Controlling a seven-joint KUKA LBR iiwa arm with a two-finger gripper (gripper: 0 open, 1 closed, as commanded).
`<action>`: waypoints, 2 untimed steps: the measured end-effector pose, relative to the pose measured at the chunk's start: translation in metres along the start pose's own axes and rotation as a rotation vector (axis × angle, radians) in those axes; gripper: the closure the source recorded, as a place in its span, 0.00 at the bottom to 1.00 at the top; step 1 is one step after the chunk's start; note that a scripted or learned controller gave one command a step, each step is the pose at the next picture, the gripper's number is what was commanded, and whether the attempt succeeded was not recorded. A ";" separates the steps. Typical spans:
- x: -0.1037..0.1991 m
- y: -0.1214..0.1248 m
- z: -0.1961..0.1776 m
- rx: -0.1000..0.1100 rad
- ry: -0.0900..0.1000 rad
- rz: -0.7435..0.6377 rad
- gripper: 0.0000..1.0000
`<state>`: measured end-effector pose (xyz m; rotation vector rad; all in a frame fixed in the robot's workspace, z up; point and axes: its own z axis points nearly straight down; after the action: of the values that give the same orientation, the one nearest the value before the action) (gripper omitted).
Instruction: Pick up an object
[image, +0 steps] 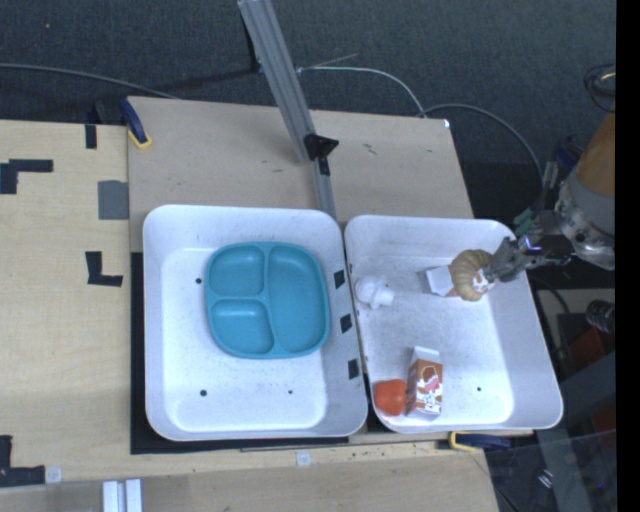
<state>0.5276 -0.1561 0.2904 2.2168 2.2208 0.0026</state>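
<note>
2 dark gripper fingers (497, 264) pinch a lumpy tan round object (467, 274) at its edge over the right white bin (520, 340); shallow grip, could slip.

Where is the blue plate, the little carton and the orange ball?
Blue plate (268, 300), camera view, on its middle divider.
Little carton (427, 385), camera view, on its front face.
Orange ball (390, 397), camera view, on its top.

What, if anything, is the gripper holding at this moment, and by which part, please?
It cannot be told for certain. The gripper sits right against the right side of a tan, rounded object in the right bin, but a firm hold isn't visible.
</note>
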 end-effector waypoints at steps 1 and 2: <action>0.040 0.015 0.013 0.006 0.002 -0.003 1.00; 0.086 0.037 0.013 0.005 0.002 -0.004 1.00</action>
<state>0.5643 -0.0699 0.2776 2.2154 2.2291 -0.0002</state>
